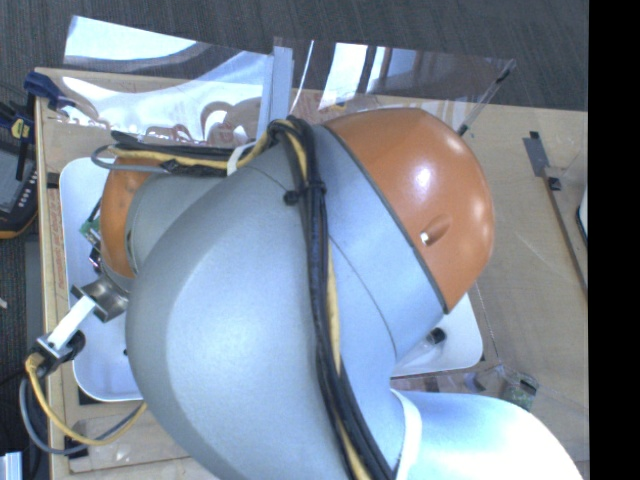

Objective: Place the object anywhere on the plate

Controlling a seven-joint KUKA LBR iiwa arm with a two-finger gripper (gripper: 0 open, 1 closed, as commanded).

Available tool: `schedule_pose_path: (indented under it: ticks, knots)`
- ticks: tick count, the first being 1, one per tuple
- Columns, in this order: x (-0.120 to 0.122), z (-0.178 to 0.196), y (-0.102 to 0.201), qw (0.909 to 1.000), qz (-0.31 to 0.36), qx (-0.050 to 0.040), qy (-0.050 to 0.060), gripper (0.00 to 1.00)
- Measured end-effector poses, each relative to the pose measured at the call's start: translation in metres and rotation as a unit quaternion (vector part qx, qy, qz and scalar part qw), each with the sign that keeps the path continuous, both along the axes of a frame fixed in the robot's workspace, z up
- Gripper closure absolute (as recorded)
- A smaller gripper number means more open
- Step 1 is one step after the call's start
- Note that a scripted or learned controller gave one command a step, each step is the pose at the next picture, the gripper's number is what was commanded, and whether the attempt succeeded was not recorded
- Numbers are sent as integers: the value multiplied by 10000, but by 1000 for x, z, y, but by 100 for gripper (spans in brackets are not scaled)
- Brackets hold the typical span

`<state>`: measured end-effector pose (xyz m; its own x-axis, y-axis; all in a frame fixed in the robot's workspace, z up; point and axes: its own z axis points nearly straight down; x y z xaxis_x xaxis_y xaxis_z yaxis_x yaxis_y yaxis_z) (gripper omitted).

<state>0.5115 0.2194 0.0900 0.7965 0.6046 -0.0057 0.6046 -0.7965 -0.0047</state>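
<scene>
My grey arm (240, 308) with its orange band (420, 208) rises close under the camera and covers most of both bins. Its wrist end points toward the left bin (72, 183), of which a strip of white rim and floor shows at the far left. The plate, the object and the gripper's fingers are hidden behind the arm.
A black and yellow cable bundle (315, 268) runs along the arm. A white connector with a yellow cable (62, 336) sticks out at the lower left over the left bin's edge. A clear panel (300, 68) stands at the back. Bare wooden bench (540, 268) lies to the right.
</scene>
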Motion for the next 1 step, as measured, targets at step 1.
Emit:
schedule_pose_path:
  ticks: [1]
  knots:
    - [82,25,-63,10000,-45,6,-17,0]
